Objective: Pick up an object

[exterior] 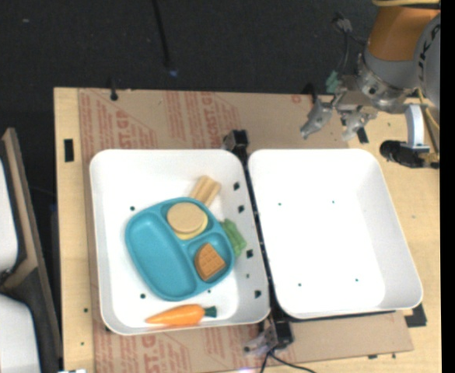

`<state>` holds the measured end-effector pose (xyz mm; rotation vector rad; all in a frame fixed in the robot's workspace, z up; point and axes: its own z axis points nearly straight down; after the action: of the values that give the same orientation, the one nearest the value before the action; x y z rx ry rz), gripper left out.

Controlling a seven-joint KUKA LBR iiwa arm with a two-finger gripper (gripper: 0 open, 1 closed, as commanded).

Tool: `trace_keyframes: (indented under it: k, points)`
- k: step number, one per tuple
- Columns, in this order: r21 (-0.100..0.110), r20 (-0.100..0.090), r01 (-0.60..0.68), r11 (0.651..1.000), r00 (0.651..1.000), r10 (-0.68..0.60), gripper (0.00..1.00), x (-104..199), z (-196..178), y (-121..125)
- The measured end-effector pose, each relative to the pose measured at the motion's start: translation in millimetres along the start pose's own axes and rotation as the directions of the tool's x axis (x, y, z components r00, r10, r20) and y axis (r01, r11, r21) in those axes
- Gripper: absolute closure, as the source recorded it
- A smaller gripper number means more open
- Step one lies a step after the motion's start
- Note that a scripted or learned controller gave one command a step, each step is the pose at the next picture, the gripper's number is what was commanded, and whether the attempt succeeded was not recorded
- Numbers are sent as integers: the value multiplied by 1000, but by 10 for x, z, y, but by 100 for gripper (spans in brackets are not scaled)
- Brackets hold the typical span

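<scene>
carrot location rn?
The carrot lies in the left bin, along its near edge, just below the blue tray, far from the hand.

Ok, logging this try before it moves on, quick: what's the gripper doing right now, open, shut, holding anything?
Gripper: open, nothing between its fingers, up above the far edge of the right bin.

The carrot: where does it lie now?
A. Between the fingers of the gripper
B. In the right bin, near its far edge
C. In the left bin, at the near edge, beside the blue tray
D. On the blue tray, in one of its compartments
C: the carrot lies on the floor of the left bin, just past the near end of the blue tray.
</scene>
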<state>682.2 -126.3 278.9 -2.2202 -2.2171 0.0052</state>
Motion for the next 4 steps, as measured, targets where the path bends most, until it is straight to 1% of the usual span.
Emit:
trace_keyframes:
  k: [1,2,3,4]
  points:
    - [-6,0,1,1000,1000,-1,0,2,-37,9]
    - [-2,1,1,1000,1000,-1,0,20,384,-3]
    - [0,1,0,1000,1000,0,0,-36,992,-51]
    - [-2,1,1,1000,1000,-1,0,-36,1413,-37]
